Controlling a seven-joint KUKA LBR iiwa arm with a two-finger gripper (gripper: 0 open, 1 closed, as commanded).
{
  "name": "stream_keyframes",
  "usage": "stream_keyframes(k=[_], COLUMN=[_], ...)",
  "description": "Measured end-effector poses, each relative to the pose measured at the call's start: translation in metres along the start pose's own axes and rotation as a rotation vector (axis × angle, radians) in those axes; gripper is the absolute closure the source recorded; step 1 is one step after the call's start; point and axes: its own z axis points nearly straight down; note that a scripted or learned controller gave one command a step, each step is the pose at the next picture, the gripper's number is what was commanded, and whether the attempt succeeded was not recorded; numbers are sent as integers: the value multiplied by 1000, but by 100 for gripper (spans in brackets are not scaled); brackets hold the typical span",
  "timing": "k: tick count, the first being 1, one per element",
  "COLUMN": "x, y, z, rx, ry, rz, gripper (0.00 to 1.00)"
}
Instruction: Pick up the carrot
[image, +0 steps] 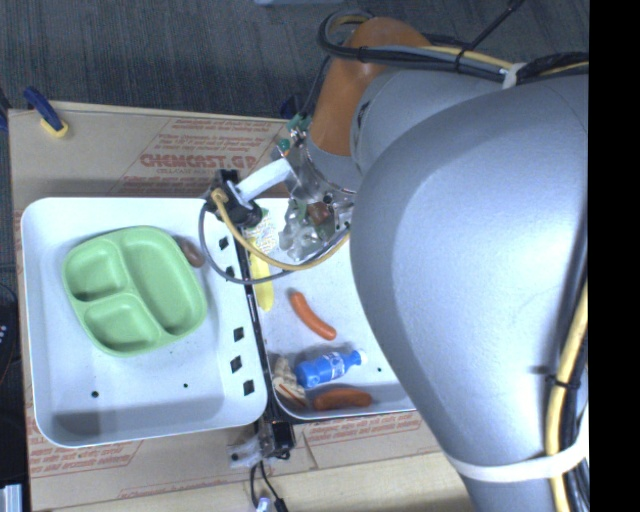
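Orange and slim, the carrot (312, 314) lies on the floor of the right bin (372, 378), tilted so that one end points up-left and the other down-right. You can see it sitting apart from everything else, with bare white around it. Your gripper (303, 228) hangs above the upper part of that same bin, up and slightly left of the carrot and not touching it; its metal parts are tangled with cabling from where you look, so you cannot tell how it is set, and nothing shows in its grasp. A yellow cable (236, 243) loops off it toward the ridge between the bins, next to a pale yellow thing (263, 287) lying along that ridge.

Nearer the front of the right bin you have a blue bottle (325, 368) on its side, and just below it a reddish-orange sausage-shaped thing (341, 399). In the left bin (60, 410) a green divided plate (134, 289) rests toward the back, with a small brown thing (190, 252) at its right edge. The big grey arm (470, 260) covers the right part of the bench.
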Motion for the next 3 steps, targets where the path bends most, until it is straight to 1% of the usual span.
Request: stream_keyframes(k=[1,2,3], x=[-119,-104,-104], y=[-40,-91,-92], z=[-5,34,25], rx=[1,0,1], ry=[-1,0,-3], rz=[-89,72,65], gripper=[100,100,100])
